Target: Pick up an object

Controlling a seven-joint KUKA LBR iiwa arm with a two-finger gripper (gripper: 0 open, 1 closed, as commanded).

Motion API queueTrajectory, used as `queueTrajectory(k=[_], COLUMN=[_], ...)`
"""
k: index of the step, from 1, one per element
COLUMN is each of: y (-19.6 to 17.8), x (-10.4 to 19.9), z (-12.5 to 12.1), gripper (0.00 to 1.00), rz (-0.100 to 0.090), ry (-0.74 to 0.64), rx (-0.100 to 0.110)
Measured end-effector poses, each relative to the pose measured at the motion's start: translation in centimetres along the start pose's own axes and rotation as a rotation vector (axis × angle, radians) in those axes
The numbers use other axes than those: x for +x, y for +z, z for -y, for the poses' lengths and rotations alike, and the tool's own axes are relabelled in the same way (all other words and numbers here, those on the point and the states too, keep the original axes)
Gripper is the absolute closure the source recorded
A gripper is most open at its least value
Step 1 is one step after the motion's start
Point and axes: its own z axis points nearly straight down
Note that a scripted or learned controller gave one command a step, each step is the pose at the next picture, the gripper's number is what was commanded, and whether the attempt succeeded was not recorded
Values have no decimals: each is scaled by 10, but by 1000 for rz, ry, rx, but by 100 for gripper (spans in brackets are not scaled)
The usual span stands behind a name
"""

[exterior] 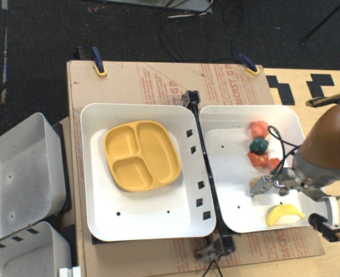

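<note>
The right bin point(233, 154) holds a salmon-red piece point(260, 129) at its far right, a dark teal piece point(258, 146) just below it and a red piece point(259, 160) under that. A yellow banana-shaped toy point(284, 214) lies near the bin's front right corner. My gripper point(261, 186) hangs low over the bin floor, left of the arm's wrist. It is below the red piece and up-left of the banana, touching neither. Nothing shows in its grasp.
A yellow divided plate point(142, 154) lies in the left bin point(100, 212). A black divider point(203, 166) runs between the bins. Grey tubs point(19, 172) stand off the bench at left. The arm's orange band point(331, 137) overhangs the right bin's right rim.
</note>
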Motion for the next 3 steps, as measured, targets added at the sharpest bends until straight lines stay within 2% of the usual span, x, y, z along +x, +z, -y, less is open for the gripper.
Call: queueTrajectory(k=[1, 3], y=[-11, -127], x=[0, 0], z=[-1, 8], gripper=[100, 100], rz=[2, 4], ry=[1, -4], rx=[-4, -8])
